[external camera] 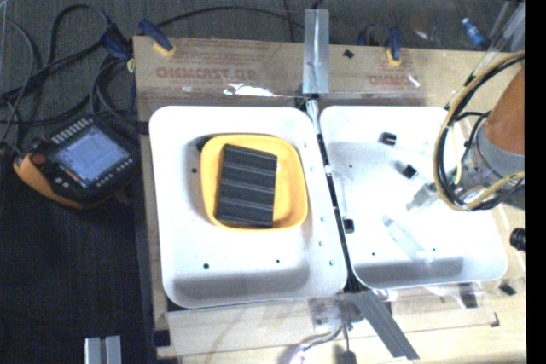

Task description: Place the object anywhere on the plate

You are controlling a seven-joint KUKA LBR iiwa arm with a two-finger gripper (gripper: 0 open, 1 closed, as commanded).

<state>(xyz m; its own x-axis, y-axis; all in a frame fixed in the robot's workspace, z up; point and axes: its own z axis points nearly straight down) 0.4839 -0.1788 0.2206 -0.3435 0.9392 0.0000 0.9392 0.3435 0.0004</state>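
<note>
At the right edge of the bench, the grey arm leans in over the right bin, its tool low near that bin's middle. Whether the tool is released or clenched cannot be told. In the left bin, the yellow plate carries the dark ribbed block, lying flat. Two small black bits and a clear scrap lie near the tool.

Bench: left bin, right bin
</note>
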